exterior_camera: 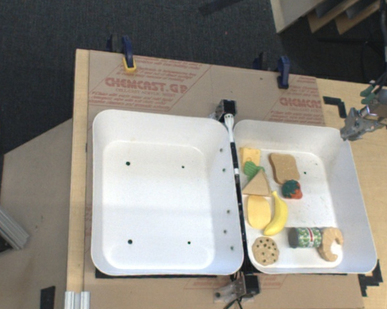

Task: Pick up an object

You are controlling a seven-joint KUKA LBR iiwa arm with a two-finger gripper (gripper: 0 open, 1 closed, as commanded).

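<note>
The right bin (pixel 354 198) holds several toy foods. A yellow cheese block (pixel 250 155) and a small green piece (pixel 251 168) lie at its left, above a tan sandwich wedge (pixel 258 185). A brown toast slice (pixel 284 168) and a red and green strawberry (pixel 291 188) sit near the middle. Lower down are a yellow fruit (pixel 257 210), a banana (pixel 278 216), a round cookie (pixel 265 250), a dark green can (pixel 305 237) and a bitten tan pastry (pixel 332 244). My gripper (pixel 355 125) hangs above the bin's far right corner, apart from all of them.
The left bin (pixel 109 197) stands beside the right one, their rims touching along the middle. Both rest on a brown board (pixel 80 140) held by blue clamps (pixel 128 52) at the back. Cables and a black clip (pixel 226 109) sit at the bins' joint.
</note>
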